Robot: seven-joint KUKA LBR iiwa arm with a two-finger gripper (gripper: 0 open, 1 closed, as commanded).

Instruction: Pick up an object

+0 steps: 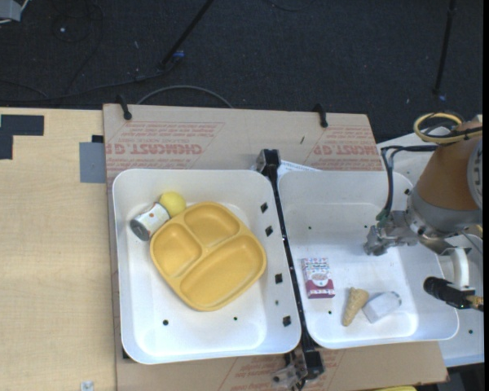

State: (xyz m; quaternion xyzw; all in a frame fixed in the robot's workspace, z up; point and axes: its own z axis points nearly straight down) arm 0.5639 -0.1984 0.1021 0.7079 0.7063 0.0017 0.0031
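Arm (448, 182) enters from right, wrist bent down over right bin (342, 194). Gripper (378, 241) low near bin's right wall; cannot tell jaw state. Left bin (138, 316): yellow divided plate (208, 255), small can (149, 221) and yellow ball (173, 203) touching its upper-left edge. Right bin, below gripper, apart: red-white packet (317, 277), grey block (381, 306), cone (354, 305).

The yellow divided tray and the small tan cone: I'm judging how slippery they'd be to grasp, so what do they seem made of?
The yellow three-compartment tray looks like moulded plastic, smooth with a slight sheen and rounded ridges. The small tan cone looks matte, perhaps foam or toy plastic shaped like a wafer; too small to tell.
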